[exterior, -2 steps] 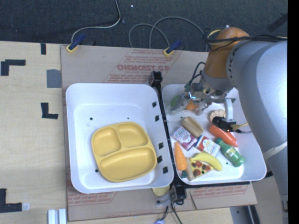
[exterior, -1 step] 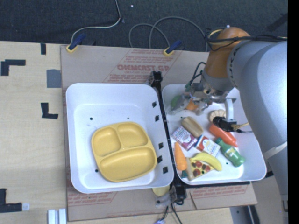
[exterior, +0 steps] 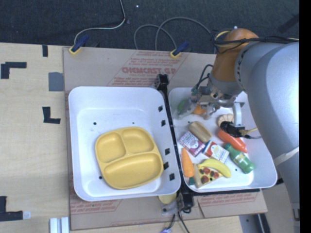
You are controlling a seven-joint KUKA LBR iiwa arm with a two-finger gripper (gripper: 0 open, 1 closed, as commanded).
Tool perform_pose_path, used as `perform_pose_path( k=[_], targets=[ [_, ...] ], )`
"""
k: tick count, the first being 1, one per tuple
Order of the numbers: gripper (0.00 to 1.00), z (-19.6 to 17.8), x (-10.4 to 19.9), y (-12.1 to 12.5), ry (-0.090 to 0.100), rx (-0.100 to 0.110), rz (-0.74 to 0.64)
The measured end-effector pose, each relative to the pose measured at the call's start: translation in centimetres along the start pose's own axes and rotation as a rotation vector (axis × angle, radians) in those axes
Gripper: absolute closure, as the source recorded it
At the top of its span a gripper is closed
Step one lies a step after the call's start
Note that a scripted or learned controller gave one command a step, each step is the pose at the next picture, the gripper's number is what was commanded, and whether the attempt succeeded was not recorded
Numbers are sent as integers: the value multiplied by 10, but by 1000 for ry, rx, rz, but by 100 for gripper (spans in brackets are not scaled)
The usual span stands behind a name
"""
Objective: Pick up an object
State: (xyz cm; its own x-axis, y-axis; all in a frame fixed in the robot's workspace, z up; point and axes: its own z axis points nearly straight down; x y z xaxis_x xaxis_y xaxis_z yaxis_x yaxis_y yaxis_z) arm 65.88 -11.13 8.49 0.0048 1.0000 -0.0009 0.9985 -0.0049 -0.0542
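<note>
Arm (exterior: 262, 76) covering the right bin's (exterior: 265, 181) far corner, gripper (exterior: 206, 103) low among toy food (exterior: 214, 154) there, small orange piece (exterior: 198, 110) beneath it, finger state impossible to tell, grasp unclear.

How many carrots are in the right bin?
2: one carrot by the bin's left wall near the banana; another carrot toward the right side. The arm may hide more.

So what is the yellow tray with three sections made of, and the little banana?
The yellow three-section tray looks like moulded plastic: one even colour, rounded edges, soft sheen. The small yellow banana is probably a plastic toy too, smooth and evenly coloured.
</note>
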Motion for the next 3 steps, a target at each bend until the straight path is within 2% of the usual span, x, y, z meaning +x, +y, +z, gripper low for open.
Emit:
perform_pose_path(
  k=[3],
  targets=[
    [0,0,-3,0,6,2,-3]
  ],
)
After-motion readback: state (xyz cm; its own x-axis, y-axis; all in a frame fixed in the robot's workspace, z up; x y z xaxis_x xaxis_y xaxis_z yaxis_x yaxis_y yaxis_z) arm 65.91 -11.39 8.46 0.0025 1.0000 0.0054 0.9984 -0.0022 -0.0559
